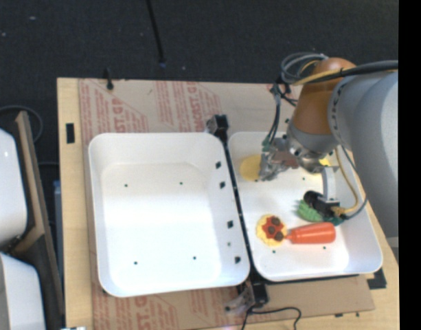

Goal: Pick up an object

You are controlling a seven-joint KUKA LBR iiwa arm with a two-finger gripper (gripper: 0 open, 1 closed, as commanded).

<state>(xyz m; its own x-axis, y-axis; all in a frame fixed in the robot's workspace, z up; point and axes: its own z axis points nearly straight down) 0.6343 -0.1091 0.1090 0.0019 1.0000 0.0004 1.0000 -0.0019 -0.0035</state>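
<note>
Now: claw (268, 171) beside yellow obj (249, 168).

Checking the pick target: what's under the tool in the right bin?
A yellow object lies on the floor of the right bin beneath the tool. Its left part shows; the tool covers the rest.

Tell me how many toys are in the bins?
4, all in the right bin: a yellow piece beside the gripper, a round yellow-and-red toy, an orange carrot beside it, a green toy above the carrot. The arm may hide more.
</note>
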